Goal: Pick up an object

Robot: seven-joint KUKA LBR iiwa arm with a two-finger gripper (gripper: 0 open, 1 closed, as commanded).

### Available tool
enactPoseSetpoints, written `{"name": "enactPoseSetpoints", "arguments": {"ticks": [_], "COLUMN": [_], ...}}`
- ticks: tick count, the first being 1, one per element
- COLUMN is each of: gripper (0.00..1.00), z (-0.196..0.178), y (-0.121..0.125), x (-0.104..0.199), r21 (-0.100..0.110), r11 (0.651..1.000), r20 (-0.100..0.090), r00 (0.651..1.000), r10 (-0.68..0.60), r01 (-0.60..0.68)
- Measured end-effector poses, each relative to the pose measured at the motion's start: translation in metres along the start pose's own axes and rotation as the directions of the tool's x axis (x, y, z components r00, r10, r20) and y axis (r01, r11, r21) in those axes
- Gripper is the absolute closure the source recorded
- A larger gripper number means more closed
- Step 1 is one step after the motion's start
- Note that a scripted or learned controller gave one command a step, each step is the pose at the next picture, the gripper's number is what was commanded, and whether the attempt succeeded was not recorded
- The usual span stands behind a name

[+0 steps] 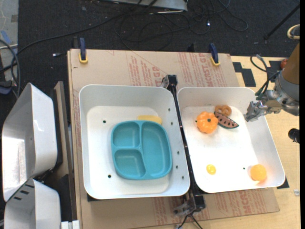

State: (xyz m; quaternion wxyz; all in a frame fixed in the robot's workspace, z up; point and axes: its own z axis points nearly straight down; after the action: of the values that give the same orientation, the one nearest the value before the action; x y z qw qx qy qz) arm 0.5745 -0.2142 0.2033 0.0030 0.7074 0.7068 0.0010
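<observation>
Arm: we see it reaching in from the right edge, grey, with an orange band high at the far right; the wrist slants down and to the left toward the right bin's upper right corner.
End effector: it hangs over the right rim of the right bin, near the far corner, pointing leftward into the bin. We cannot tell whether it is open or closed; we see nothing held in it.
Right bin: white and shallow, it lies on the counter just beside the left bin, their rims meeting along the middle.
Pumpkin: small and orange, it sits in the upper middle of the right bin, well to the left of the end effector.
Pretzel: brown, just up and right of the pumpkin.
Watermelon slice: dark with a red face, it lies just beside the pumpkin on its right, below the pretzel.
Yellow piece: small and round, in the lower part of the right bin, apart from the other things.
Orange ball: in the lower right corner of the right bin, near the wall.
Left bin: it holds a teal divided plate with three compartments.
Yellow item: it peeks out just beyond the plate's far edge; we cannot tell what it is.
</observation>
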Motion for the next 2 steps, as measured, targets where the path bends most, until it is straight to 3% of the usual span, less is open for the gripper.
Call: {"name": "enactPoseSetpoints", "arguments": {"ticks": [1, 2], "gripper": [1.0, 1.0], "z": [-0.036, -0.042], "y": [0.001, -0.008], "x": [0.0, 0.059], "r21": [0.0, 0.006], "r11": [1.0, 1.0], "r20": [0.0, -0.004], "r00": [1.0, 1.0], "r10": [-0.003, -0.008], "r01": [0.003, 0.008]}}
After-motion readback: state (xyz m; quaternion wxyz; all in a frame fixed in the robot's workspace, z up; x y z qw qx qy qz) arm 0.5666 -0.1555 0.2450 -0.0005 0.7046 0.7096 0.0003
